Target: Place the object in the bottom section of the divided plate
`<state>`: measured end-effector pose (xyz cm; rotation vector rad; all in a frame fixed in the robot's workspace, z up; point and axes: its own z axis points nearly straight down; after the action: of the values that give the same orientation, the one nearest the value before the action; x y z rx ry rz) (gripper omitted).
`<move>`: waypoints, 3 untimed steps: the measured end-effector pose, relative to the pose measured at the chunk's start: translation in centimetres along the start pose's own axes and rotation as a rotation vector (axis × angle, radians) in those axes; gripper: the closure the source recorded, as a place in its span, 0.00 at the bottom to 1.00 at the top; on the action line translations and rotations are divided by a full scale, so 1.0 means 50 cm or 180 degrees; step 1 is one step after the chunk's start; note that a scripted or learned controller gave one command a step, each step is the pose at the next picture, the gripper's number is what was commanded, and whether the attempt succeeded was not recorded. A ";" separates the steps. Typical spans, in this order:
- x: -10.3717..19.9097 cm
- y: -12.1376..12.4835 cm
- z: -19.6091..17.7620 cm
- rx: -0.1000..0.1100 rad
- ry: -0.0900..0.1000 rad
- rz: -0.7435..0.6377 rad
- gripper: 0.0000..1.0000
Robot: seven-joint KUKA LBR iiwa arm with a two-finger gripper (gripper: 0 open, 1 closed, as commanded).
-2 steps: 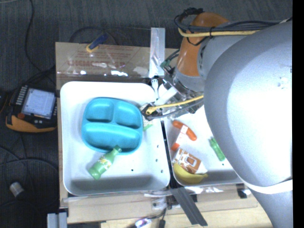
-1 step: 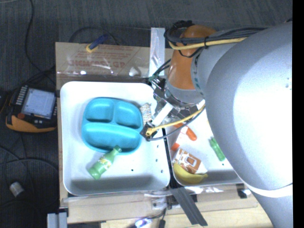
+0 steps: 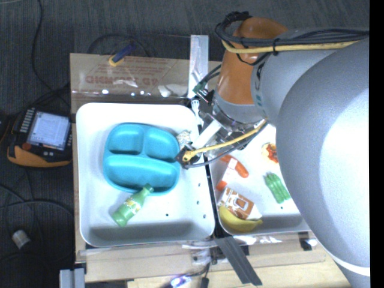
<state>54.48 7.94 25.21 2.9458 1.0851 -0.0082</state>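
Note:
A blue divided plate [image 3: 141, 156] lies in the left bin [image 3: 96, 221], with two small sections at the top and one long section along the bottom. A green toy bottle [image 3: 131, 206] lies tilted in the bin, its neck touching the plate's lower edge. My gripper [image 3: 185, 138] hangs at the plate's right rim, close to the wall between the bins. Nothing can be seen held in it, and the wrist hides its tip.
The right bin [image 3: 264, 224] holds an orange carrot-like piece [image 3: 239, 168], a green vegetable [image 3: 276, 186], a red item [image 3: 271, 152], a small printed box [image 3: 239, 203] and a yellow banana [image 3: 240, 223]. The grey arm covers that bin's right side. A handheld screen device [image 3: 42, 134] lies left of the bench.

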 end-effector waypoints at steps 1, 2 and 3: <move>-0.004 -0.175 -0.094 0.0005 0.0003 0.1063 1.00; -0.113 -0.046 0.140 0.0005 -0.0004 0.1100 1.00; -0.124 -0.043 0.140 0.0006 -0.0002 0.1600 1.00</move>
<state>48.32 5.53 18.24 3.1233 0.3182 -0.0090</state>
